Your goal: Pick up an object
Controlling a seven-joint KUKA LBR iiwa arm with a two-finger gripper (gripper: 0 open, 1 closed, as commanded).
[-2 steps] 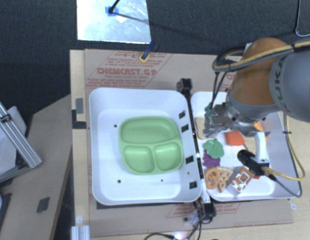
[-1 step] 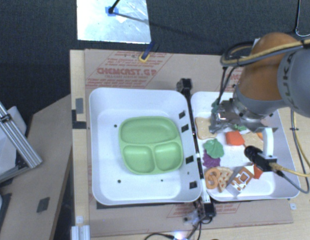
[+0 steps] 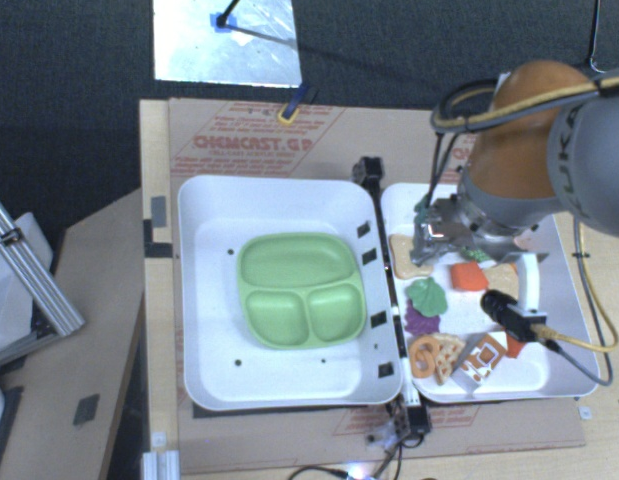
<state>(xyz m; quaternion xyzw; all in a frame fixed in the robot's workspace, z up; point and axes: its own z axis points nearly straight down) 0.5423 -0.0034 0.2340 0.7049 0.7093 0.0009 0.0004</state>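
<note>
The right bin (image 3: 564,373) holds several toy foods. A tan bread slice (image 3: 401,251) lies at its left side, an orange block (image 3: 469,276) near the middle, and a green leafy piece (image 3: 426,294) sits above purple grapes (image 3: 420,321). A pretzel (image 3: 434,356) and a brown-and-white piece (image 3: 483,358) lie near the front edge. My gripper (image 3: 430,244) hangs low over the back left of this bin, just right of the bread slice and above-left of the orange block. The wrist hides what lies under it.
The left bin (image 3: 209,368) holds a green divided plate (image 3: 300,289). A black-clipped divider (image 3: 381,268) runs between the bins. The arm's grey and orange body (image 3: 524,138) covers the right bin's back right. A foil sheet (image 3: 227,28) lies beyond the bench.
</note>
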